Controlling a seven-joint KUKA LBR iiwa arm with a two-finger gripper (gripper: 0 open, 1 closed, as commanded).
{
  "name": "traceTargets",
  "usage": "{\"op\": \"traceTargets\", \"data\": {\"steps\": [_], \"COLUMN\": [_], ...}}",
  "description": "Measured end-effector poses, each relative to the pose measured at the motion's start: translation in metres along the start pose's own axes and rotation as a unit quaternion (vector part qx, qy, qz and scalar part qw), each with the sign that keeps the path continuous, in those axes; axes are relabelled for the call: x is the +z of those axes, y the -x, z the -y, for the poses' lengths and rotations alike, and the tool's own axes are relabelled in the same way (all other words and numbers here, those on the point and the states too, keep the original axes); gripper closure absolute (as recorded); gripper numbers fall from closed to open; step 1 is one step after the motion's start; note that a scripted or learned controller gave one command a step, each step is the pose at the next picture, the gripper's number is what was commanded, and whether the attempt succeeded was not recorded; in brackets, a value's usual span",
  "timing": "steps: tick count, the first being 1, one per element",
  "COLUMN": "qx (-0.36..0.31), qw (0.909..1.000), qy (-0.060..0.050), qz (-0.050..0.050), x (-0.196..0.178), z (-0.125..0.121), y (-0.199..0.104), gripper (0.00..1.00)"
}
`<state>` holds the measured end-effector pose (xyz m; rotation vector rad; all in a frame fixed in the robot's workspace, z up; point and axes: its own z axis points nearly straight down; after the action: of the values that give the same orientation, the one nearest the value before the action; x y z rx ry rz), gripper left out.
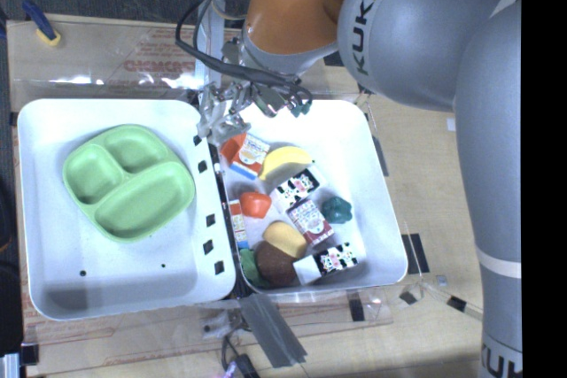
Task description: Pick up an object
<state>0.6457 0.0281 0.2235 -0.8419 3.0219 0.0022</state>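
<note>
1. Wooden bench top [425,181], pale brown, carries two shallow white bins side by side; dark mesh flooring lies beyond its far edge, where a blue-and-yellow tool [41,22] rests at the upper left.
2. Left bin [44,279] holds a green divided plate [128,181] with three compartments, lying toward the bin's far half.
3. Right bin [372,190] holds a cluster of small objects: an orange-and-white carton [244,151] at the far left corner; a yellow banana-like piece [285,162] just beside it; a red-orange piece [256,204] near the left wall; three small cartons with a black-and-white cow pattern [298,185], one by the banana piece, one with a maroon face at centre, one near the front wall; a dark teal lump [337,209] toward the right; a yellow rounded piece [283,236] touching a dark brown ball [275,266]; a green piece [249,265] at the front left corner.
4. Arm [425,40], grey with an orange band, enters from the right and bends over the far edge of the right bin.
5. Gripper [215,121] hangs at the far end of the wall between the two bins, just beside the orange-and-white carton. Its metal fingers are tangled visually with cables and brackets; whether they are spread or closed cannot be told, and no object is seen between them.
6. Black cables [190,22] loop from the wrist toward the left.
</note>
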Motion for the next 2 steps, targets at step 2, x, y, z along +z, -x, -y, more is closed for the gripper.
{"op": "traceTargets", "data": {"steps": [2], "qx": [-0.048], "qw": [0.9988], "qy": [0.000], "qz": [0.002], "x": [-0.023], "z": [-0.189], "y": [0.046], "gripper": [1.00]}}
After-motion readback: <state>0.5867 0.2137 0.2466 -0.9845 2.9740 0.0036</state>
